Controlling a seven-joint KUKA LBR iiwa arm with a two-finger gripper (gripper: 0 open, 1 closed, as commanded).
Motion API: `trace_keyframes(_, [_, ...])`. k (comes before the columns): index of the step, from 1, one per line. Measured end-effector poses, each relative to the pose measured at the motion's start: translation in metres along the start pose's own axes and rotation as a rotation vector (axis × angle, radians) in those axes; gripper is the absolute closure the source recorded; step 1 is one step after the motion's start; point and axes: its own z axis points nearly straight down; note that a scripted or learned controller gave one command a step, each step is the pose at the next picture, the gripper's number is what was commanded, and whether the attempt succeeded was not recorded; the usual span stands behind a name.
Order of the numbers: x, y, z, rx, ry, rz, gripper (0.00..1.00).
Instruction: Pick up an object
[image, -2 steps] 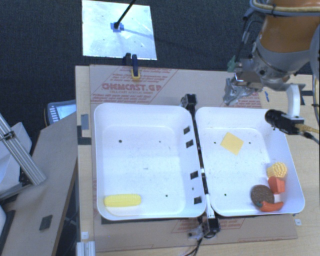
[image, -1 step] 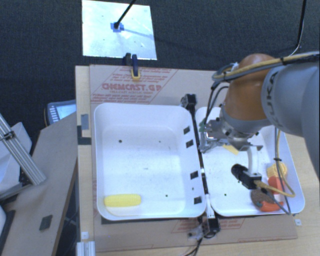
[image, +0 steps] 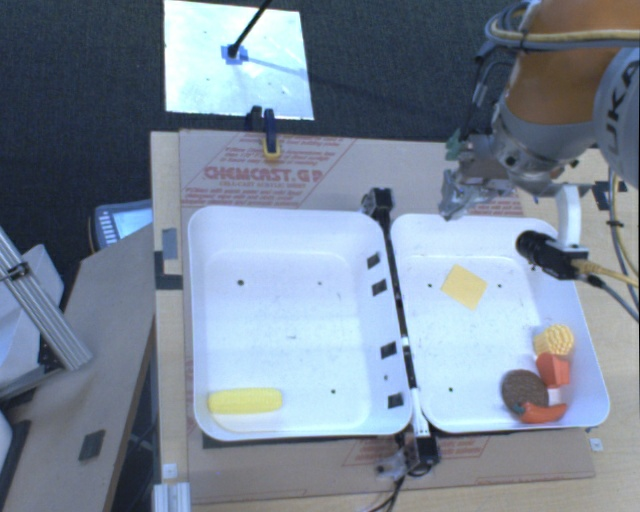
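Claw (image: 455, 203) hangs above white bins (image: 300, 230) (cardboard-covered bench (image: 400, 165), dark floor (image: 70, 100)).

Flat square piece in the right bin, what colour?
Pale yellow square piece, clearest in the camera view.

**Arm poised at upper right, wrist pointing down**

The grey arm (image: 575, 80) enters from the upper right, its orange band sitting broad above the wrist. The wrist tilts downward and to the left, carrying the gripper (image: 455, 207) low at its end. Cables loop along the arm's upper side, beside the orange band.
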Motion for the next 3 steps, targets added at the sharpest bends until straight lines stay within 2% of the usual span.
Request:
trace_keyframes(1, [0.032,-0.049,0.116,0.029,0.003,0.0,1.0])
trace_keyframes(2, [0.061,0.011,-0.064,-0.005,0.004,-0.004,1.0])
trace_keyframes(3, [0.046,-0.051,-0.171,0.003,0.004,-0.002,1.0])
